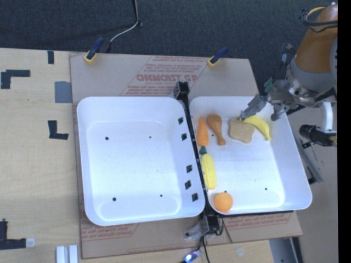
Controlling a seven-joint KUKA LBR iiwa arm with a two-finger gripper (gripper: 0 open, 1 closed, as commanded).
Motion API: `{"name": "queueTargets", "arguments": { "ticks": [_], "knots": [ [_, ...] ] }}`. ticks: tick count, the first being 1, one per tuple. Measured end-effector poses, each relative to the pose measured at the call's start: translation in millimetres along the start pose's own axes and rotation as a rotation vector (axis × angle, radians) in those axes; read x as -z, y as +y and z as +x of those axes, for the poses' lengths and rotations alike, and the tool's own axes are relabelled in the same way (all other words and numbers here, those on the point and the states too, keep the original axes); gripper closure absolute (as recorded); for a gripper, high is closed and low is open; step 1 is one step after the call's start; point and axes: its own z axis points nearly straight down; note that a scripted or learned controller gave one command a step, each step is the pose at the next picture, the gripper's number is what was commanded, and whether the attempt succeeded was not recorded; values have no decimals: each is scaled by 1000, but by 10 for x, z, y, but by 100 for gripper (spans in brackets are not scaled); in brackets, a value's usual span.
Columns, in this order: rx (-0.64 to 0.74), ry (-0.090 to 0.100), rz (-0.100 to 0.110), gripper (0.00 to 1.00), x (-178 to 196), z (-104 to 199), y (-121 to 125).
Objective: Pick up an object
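Two fingers of gripper (264, 109) spread apart, holding nothing. Bread slice (241, 130) and banana (259, 126) just below jaws in right bin (285, 169).

Grey arm (315, 64) w/ orange band up top — gripper (263, 107) dark grey, maybe metal.

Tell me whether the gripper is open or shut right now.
Open. The gripper hangs over the right bin, its two fingers spread apart with a clear gap between them, just above the banana and bread slice. Nothing sits between them.
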Motion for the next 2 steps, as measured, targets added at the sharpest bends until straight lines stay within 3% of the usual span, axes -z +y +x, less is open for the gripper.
{"name": "queueTargets", "arguments": {
  "ticks": [1,2],
  "knots": [
    [3,-3,-14,0,1429,300,-515],
    [5,-5,-21,0,2956,624,144]
  ]
}}
